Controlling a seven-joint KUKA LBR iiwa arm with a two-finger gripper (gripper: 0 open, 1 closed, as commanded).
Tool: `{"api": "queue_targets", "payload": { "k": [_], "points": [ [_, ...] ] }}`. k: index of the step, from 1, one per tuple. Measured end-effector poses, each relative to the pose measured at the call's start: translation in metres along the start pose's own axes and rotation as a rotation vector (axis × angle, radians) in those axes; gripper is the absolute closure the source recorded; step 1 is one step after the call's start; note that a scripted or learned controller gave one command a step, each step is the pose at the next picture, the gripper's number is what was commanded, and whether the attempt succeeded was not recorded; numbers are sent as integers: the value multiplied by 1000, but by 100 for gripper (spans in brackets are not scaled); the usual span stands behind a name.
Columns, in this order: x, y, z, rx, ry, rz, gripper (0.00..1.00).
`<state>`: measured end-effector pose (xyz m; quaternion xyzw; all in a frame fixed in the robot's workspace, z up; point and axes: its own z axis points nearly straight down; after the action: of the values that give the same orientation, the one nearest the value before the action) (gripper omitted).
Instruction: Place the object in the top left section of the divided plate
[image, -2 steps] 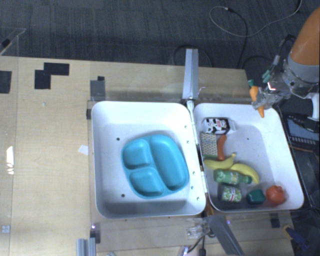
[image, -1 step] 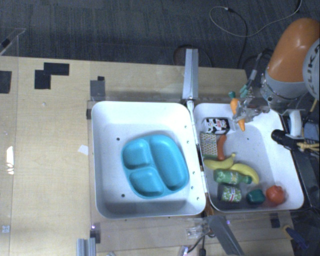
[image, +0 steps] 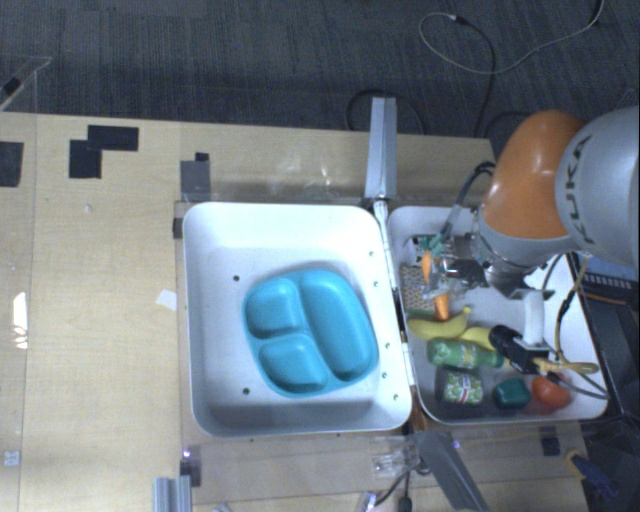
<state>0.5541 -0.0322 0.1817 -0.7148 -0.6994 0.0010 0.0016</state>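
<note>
I cannot tell if the fingers of the gripper (image: 440, 270) grip the carrot (image: 427, 267), at three o'clock from the blue plate (image: 312, 330). Crowded neighbours could spoil the grasp.

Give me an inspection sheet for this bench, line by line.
Surface: wooden bench bearing two white bins.
Job's things: blue divided plate in the left bin, its sections bare.
Clutter: banana, green bottle, dark can, red item in the right bin.
Grippers: gripper low over the right bin's far end.
Cables: thin cable looping on the dark floor.
Surroundings: black markers on the bench.
</note>
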Motion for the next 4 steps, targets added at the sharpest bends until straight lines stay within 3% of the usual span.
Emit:
{"api": "queue_targets", "payload": {
  "k": [1,2,3,4],
  "points": [
    [90,-55,0,0,0,-11,100],
    [138,-67,-38,-2,0,-115,100],
    [190,-71,-25,0,-2,-196,100],
    [186,-71,-87,-3,-2,-320,100]
  ]
}}
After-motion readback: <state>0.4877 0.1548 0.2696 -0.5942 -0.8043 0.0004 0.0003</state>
